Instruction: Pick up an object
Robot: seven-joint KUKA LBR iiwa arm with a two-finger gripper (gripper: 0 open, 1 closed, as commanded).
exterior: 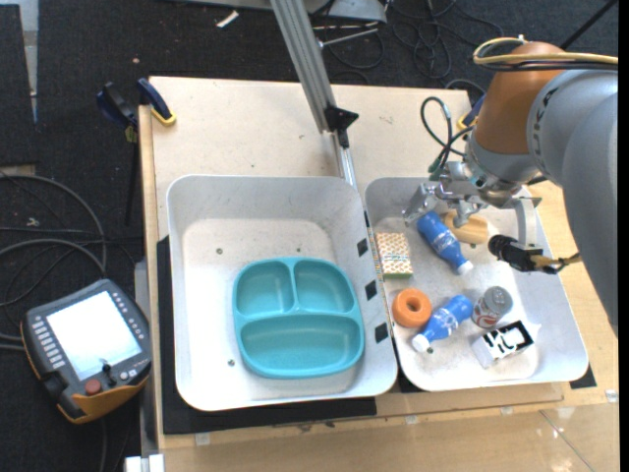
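We count 2 shallow white bins side by side on the worktop [246, 126]: left bin [197, 214] and right bin [550, 347]. We use the right bin as landmark.

Inside the right bin: 2 blue bottles w/ white caps, upper bottle [439, 241] near its back, lower bottle [444, 321] nearer its front; 1 orange ring [412, 307] just beside the lower bottle; 1 small patterned box [393, 253] by its left wall, print too small to read; 1 can [493, 305], lying tilted, label not legible; 1 white-and-black item [507, 340] in its front right part, black marks on it unreadable; 1 tan piece [472, 231] just beside the upper bottle.

Left of the right bin, the left bin holds 1 teal tray [296, 318] w/ 3 compartments.

The end effector [454, 193] sits over the right bin's back part, just above the upper bottle. We can't tell how far it's open, nor whether it has hold of anything; no obj seen between its tips.

Behind the right bin, a metal pole [310, 57] slants up. Far left of it, 1 pendant [84, 347] w/ screen lies on dark floor [59, 165]; cables [413, 8] lie on the floor behind the worktop. 1 blue-yellow clamp [147, 101] at the worktop's far left corner.
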